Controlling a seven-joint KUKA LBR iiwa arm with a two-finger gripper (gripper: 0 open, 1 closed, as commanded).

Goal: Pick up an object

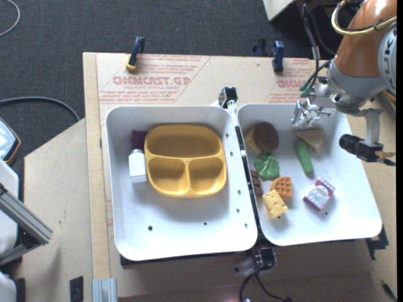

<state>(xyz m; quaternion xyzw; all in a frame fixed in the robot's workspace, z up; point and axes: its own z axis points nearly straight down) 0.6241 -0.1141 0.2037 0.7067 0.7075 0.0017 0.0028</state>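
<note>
Gripper [306, 114]: over the right bin's [362, 190] far part; whether its jaws were spread or pressed together could not be told. Directly beneath lay a tan wedge [313, 138]; just nearer the camera, a green pickle [303, 158], long axis running near-to-far. Also in that bin: burger patty [264, 136], lettuce leaf [267, 166], waffle [283, 186], cheese [274, 204], small carton [318, 195]. Left bin [119, 187]: yellow divided tray [186, 159], white bottle [137, 166].

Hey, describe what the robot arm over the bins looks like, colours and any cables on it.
The arm has a shiny orange rounded section above a grey wrist, with a pale yellowish cable looped around the orange part. Thin dark and green wires run down beside the wrist. At its end is a small silver metal claw, and a black cylindrical part sticks out nearby.
</note>
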